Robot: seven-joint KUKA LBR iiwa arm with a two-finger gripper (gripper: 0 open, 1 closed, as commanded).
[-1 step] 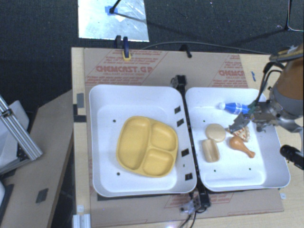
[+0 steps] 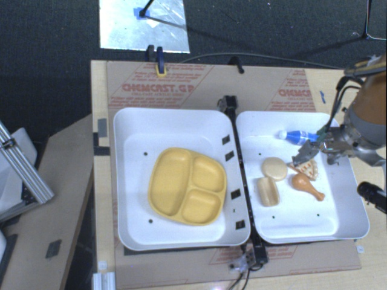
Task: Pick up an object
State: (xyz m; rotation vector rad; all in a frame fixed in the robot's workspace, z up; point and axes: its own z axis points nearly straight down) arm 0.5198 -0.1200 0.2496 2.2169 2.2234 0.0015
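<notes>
The right bin (image 2: 300,223) holds several toy foods. A blue-and-white tube (image 2: 296,136) lies at its back, a round beige bun (image 2: 274,168) sits near the middle, and a tan bread loaf (image 2: 268,191) lies just in front of the bun. To the right are an orange drumstick (image 2: 308,186) and a crusted wedge-shaped slice (image 2: 311,170). My gripper (image 2: 306,154) reaches in from the right and sits over the wedge slice, between it and the blue tube. It covers part of the slice's upper edge. I see no object lifted.
The left bin (image 2: 136,138) holds a yellow divided plate (image 2: 187,185). A black divider with clips (image 2: 237,162) runs between the bins. The grey arm with its orange band (image 2: 369,110) fills the right side, and a black part (image 2: 373,196) sticks in near the right bin's edge.
</notes>
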